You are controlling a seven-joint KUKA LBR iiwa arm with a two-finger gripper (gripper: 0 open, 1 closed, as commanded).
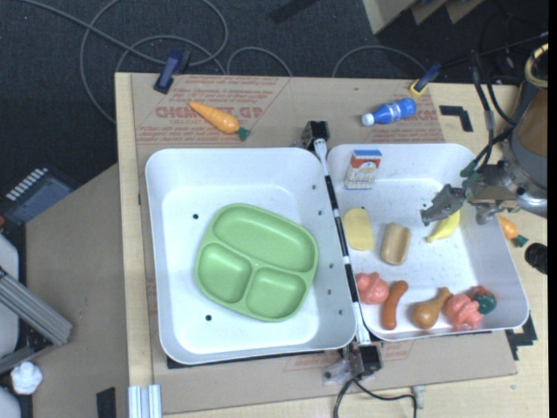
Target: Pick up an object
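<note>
trouble is most likely at the yellow banana [446,225], which lies in the right bin [418,168] close under the gripper [442,205]. the gripper hangs just above the banana's upper end, and its dark fingers look spread a little, though the view is too coarse for me to say whether they are wide or narrow; i cannot tell. nothing shows between them, so i judge no object is held yet.

if the fingers come down off centre, they could land on the banana's curved back and push it away instead of closing round it. the banana sits near the right wall of the bin, so a shove could wedge it against that wall, where one finger has no room to get behind it. its smooth, rounded shape would probably slip from a shallow pinch.

other toys are near enough to matter less: the pale bread roll [395,243] and the yellow block [358,229] lie to the left, well apart from the gripper, and the sausage [394,304], drumstick [431,309] and pink pieces [372,288] sit along the near edge. the small carton [363,169] stands at the far side. the left bin [174,181] holds a green tray [256,260] and is out of the way.
</note>
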